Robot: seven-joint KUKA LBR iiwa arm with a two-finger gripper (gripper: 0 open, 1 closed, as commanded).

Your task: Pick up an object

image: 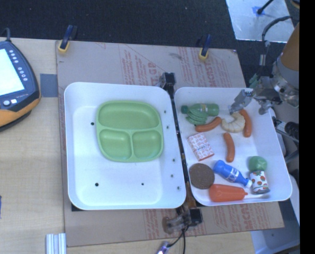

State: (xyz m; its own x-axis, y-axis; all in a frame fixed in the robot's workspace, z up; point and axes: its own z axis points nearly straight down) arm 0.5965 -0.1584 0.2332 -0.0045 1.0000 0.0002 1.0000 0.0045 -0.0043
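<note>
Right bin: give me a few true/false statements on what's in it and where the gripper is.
1. The green divided plate lies in the right bin. False: it lies in the left bin; the right bin holds the toy food.
2. The gripper is over the far part of the right bin, near the white garlic-like piece. True.
3. The toy carrot lies along the near edge of the right bin. True.
4. The blue bottle stands upright in the left bin. False: it lies on its side in the right bin, beside the brown disc.
5. The green bottle lies at the far left of the right bin. True.
</note>
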